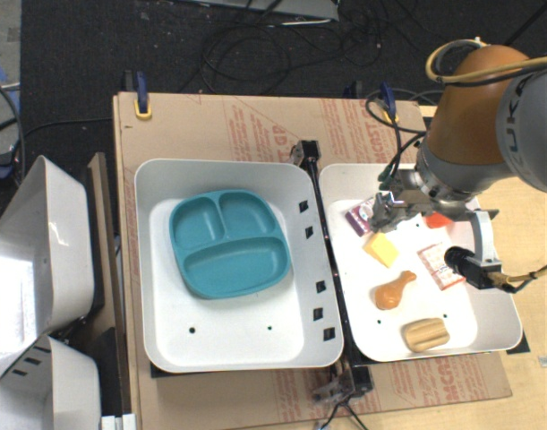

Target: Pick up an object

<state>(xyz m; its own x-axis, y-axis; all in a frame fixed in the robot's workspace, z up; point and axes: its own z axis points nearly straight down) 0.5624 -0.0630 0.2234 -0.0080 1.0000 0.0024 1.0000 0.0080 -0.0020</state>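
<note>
Gripper [387, 206]: low over the right bin's [497, 330] far left part, just above the yellow block; whether it is apart or together cannot be told.
Purple packet [357, 218]: just left of the gripper.
Yellow block [380, 250]: on the bin floor, near the bin's middle.
Toy chicken drumstick [394, 290]: just below the yellow block.
Bread-like piece [425, 334]: below the drumstick, near the bin's front edge.
Red-and-white packet [439, 267]: right of the yellow block.
Left bin [166, 330]: holds a teal divided plate [228, 244].
</note>
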